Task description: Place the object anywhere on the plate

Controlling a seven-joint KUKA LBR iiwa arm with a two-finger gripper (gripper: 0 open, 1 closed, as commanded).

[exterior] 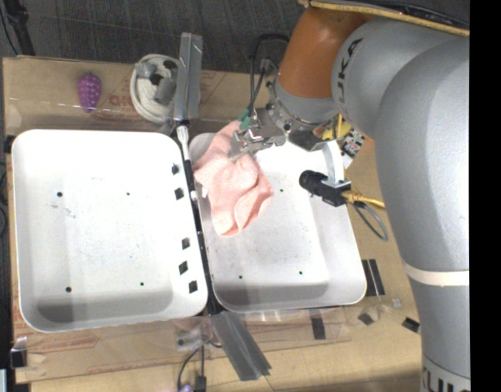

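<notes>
A single fixed camera looks down at a slant from above the bench (46,96), near enough to take in both white bins (95,227) side by side, the arm (413,137) entering from the right.

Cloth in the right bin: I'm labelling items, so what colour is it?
Pale pink, plain, seen in the camera view: the cloth.

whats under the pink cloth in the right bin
The pink cloth lies on the right bin floor, a pale rounded edge peeking out at its upper left, possibly the plate. Anything else beneath is covered.
</notes>
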